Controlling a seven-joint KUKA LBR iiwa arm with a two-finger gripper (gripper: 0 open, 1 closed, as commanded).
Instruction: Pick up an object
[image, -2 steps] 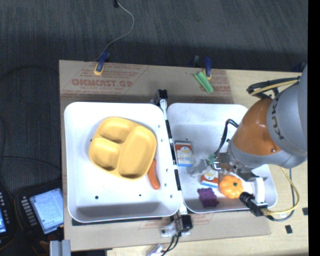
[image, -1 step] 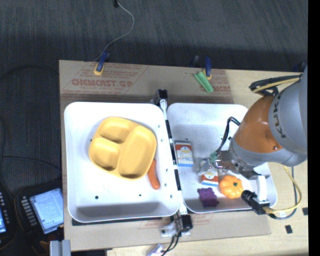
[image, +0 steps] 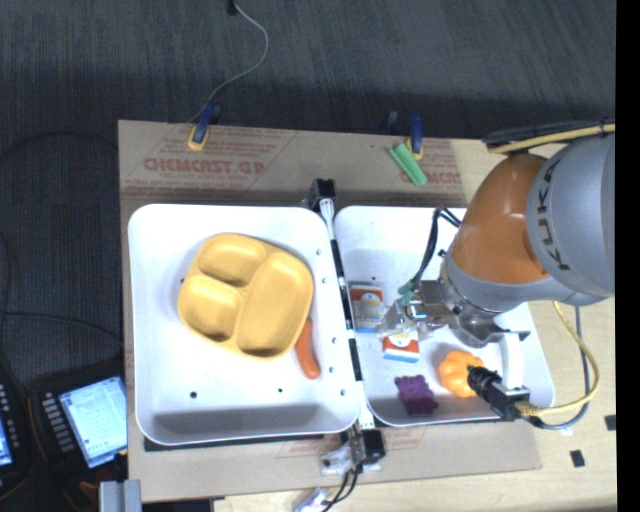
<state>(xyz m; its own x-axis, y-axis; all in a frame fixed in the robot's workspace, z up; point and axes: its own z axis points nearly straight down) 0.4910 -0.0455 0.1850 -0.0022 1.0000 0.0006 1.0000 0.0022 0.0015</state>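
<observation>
**Gripper lowered in right bin**

I see the gripper (image: 405, 318) low in the right bin (image: 385, 232), over a small red-and-white carton (image: 400, 348). I cannot tell its opening or whether it holds anything. An orange object (image: 455, 371) and a purple block (image: 415, 393) lie nearby. The left bin (image: 160, 400) holds a yellow divided tray (image: 245, 293) and a carrot (image: 306, 352).
</observation>
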